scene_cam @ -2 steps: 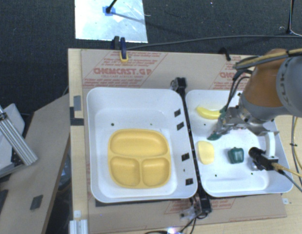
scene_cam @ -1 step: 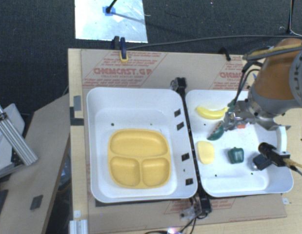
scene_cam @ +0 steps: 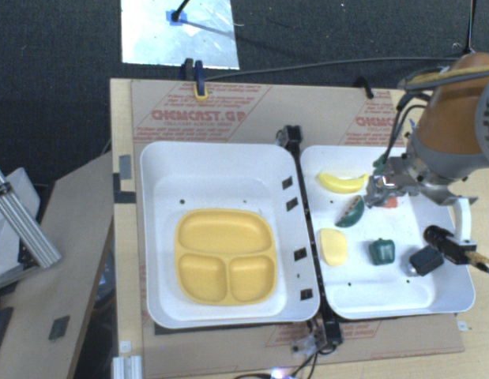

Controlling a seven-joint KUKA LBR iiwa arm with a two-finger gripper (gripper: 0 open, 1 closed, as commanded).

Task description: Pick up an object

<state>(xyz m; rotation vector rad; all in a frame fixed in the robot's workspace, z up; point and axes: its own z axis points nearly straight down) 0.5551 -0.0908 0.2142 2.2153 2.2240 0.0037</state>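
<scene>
Over right bin [scene_cam: 445,294]: hand [scene_cam: 378,192] low among toys, likely hunting grasp; grip state unreadable. Banana [scene_cam: 343,182], green slice [scene_cam: 351,212] just beside; yellow piece [scene_cam: 333,247], pepper [scene_cam: 381,251] nearer. Left bin [scene_cam: 161,212] holds tray [scene_cam: 225,256].

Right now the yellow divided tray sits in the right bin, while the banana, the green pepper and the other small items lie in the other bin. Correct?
Not quite. The camera view shows the yellow divided tray in the left bin, not the right. The banana, the green pepper and the other small items lie in the right bin.
</scene>
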